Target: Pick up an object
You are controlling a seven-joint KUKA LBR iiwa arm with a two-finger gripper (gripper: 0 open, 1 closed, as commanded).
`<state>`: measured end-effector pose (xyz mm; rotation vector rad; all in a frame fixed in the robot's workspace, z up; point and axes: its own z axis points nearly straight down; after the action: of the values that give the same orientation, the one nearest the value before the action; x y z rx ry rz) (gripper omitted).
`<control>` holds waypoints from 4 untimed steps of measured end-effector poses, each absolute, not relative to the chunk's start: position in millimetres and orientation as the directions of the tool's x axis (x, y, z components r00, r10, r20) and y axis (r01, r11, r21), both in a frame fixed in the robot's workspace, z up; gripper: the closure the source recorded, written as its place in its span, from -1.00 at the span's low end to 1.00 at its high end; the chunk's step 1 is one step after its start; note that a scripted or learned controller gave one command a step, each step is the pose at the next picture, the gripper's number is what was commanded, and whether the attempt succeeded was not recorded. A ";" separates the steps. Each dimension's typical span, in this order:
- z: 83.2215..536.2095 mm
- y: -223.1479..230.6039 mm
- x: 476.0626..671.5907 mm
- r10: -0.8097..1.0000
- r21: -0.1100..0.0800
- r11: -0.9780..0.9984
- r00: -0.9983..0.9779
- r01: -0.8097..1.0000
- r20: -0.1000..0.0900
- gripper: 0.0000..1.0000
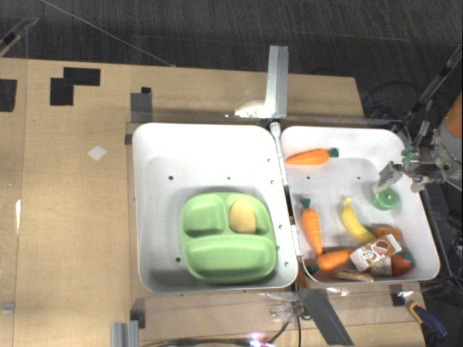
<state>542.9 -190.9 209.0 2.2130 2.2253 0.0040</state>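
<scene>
The jaws (400, 170) hang at the three o'clock edge of the right bin (362, 147), low over its white floor, and from this slanted view I cannot tell whether they stand apart or together; nothing shows between them. Just at their seven o'clock lies a small green round piece (386, 199), close beside them, though whether it touches them is unclear. Behind the jaws, toward three o'clock, the grey arm (443, 161) runs off the frame, with a patch of its orange band (456, 120) above. Further in, a yellow banana (354, 221) lies slanted at the seven o'clock side of the green piece. At the bin's six o'clock wall a cluster is piled together: a labelled carton (375, 254), a second carrot (334, 259) and some reddish pieces I cannot make out. An upright carrot (311, 228) lies near the bin's nine o'clock wall, and another carrot (309, 157) with a green top lies flat toward eleven o'clock. The left bin (181, 150), touching the right one along the middle, holds a green divided plate (217, 255) with a yellow round fruit (243, 215) in its upper right compartment. Both bins rest on the pale wooden surface (65, 230).
</scene>
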 end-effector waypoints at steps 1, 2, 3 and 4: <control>95.1 -110.4 534.9 0.982 0.006 0.189 -0.189 0.982 -0.002 -1.00; 105.8 -109.7 536.4 0.982 0.010 0.189 -0.189 0.982 -0.002 1.00; 105.8 -109.7 536.4 0.982 0.010 0.189 -0.189 0.982 -0.002 -1.00; 92.1 -122.9 528.0 0.995 0.014 0.098 -0.098 0.995 0.003 -1.00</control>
<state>528.0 -122.9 92.1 2.1044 2.3222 0.0196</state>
